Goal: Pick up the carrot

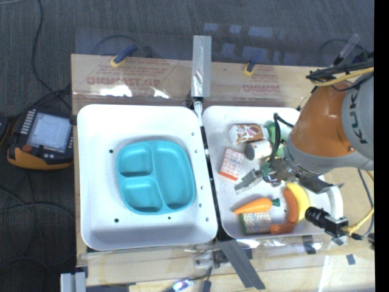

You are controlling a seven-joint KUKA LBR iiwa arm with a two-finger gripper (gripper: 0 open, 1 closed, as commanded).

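Note:
The carrot (253, 206) lies in the right bin (214, 163), orange with a green tip, pointing left, near the bin's front. My gripper (246, 182) hangs just above and behind it, over the bin floor. Its fingers are open with nothing between them, and they point left and forward. The carrot touches neither finger. The grey arm with its orange band (319, 123) covers the right side of the bin.
A banana (295, 201) lies right of the carrot, and a labelled can (256, 222) sits just in front of it. An orange-white packet (231, 163), a white cup (258, 149) and a brown box (246, 132) lie behind the gripper. The left bin (97, 126) holds a blue divided plate (155, 175).

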